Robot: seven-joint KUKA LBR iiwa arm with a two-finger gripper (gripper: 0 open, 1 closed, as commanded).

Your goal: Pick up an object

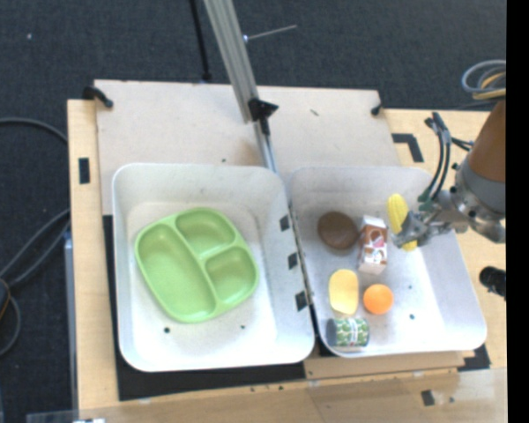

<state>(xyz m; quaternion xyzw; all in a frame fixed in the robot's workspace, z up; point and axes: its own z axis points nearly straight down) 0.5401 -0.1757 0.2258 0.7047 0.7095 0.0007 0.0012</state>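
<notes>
The right bin [441, 311] holds a brown round object [338, 230], a small carton with a red and white label [373, 244], a yellow corn cob [398, 213], a yellow oval piece [344, 291], an orange ball [378, 299] and a green patterned can [349, 331]. My gripper [413, 232] reaches in from the right and sits low over the bin, right beside the corn cob and just right of the carton. The corn cob's lower end is hidden behind it.
The left bin [150, 342] carries a green divided plate [197, 263]. A slanted metal pole [232, 47] rises from the bench behind the bins. Cables loop at the arm's wrist [441, 161] on the right.
</notes>
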